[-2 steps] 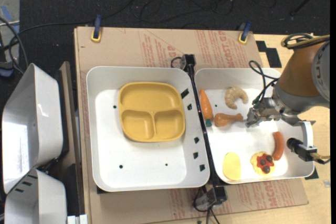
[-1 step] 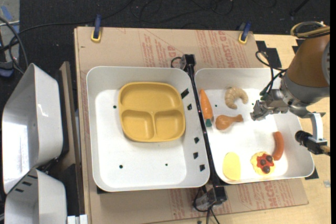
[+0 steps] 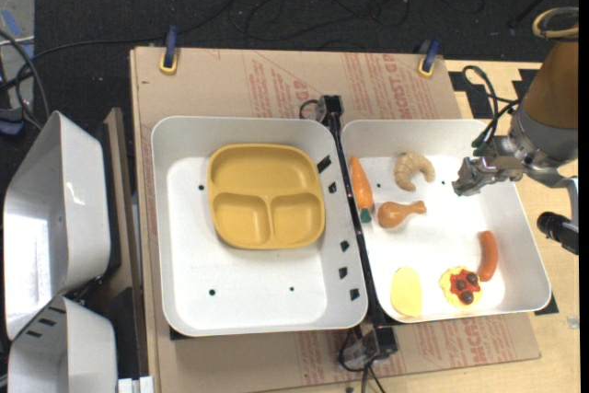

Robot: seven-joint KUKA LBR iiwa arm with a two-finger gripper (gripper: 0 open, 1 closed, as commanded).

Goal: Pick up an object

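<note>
The pincer [image 3: 467,180] hangs over the right bin's [image 3: 521,225] far right area; whether it is apart or together cannot be told. The nearest object, a beige croissant [image 3: 413,167], lies just left of it, long axis roughly left-right.

A robotics lab. Two white bins [image 3: 184,308] sit on a cardboard-covered bench [image 3: 276,74] held by clamps [image 3: 168,60]. Loose cables [image 3: 230,0] trail across dark carpet.

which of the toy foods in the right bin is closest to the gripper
The pale beige croissant-shaped toy, at the bin's top middle, left of the gripper. The brown drumstick, orange carrot and sausage lie farther off.
</note>
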